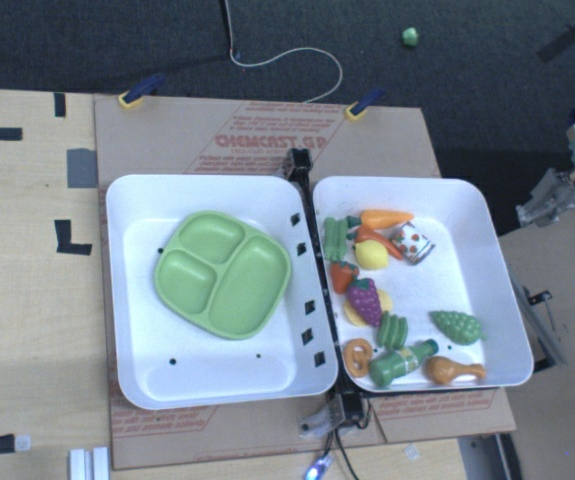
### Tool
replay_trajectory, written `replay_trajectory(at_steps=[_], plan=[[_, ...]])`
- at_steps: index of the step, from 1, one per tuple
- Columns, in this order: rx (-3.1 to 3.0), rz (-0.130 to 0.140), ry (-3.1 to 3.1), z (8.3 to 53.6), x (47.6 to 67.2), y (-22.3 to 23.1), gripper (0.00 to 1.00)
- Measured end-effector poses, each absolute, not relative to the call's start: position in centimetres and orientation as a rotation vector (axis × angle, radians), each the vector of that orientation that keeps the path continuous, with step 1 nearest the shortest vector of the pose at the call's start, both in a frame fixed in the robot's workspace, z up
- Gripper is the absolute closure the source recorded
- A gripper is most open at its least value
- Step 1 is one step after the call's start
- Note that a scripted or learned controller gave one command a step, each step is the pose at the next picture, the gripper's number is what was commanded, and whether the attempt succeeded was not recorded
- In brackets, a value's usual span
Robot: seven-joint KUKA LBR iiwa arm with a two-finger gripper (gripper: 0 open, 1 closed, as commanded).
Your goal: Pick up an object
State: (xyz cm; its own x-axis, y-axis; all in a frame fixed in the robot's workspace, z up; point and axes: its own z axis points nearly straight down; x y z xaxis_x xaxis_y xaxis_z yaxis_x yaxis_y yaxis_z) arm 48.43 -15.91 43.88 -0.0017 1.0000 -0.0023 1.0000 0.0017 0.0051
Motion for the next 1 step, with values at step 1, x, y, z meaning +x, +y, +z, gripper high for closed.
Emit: replay_trajectory(at_steps=[1], plan=[[2.229,-0.006,2.215,40.85,48.27,-22.76,1.0]])
